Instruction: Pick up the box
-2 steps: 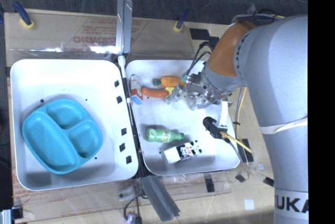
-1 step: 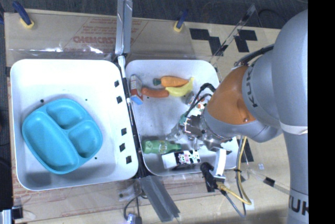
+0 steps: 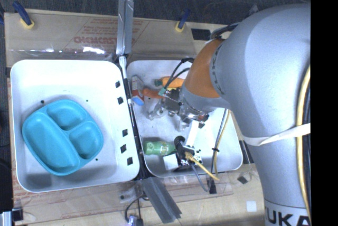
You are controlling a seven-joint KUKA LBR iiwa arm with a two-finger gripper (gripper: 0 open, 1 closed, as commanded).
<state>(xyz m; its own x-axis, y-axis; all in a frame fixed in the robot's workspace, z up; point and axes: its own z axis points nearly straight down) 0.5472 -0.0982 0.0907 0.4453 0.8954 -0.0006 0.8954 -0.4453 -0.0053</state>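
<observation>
My gripper point(image 3: 165, 107) is low in the middle of the right bin point(image 3: 227, 164), under the grey arm with its orange band. A small green box-like pack point(image 3: 156, 147) lies flat near the bin's front left, a little in front of the gripper and apart from it. Close to the gripper's left, by the bin's left wall, lie small orange and blue items point(image 3: 139, 97). Just behind the gripper an orange and green thing point(image 3: 170, 82) is partly hidden by the wrist. I see nothing held.
The left bin point(image 3: 31, 74) holds a blue divided plate point(image 3: 62, 136) at its front left. A metal divider point(image 3: 125, 24) runs between the bins. The arm covers the right bin's right half.
</observation>
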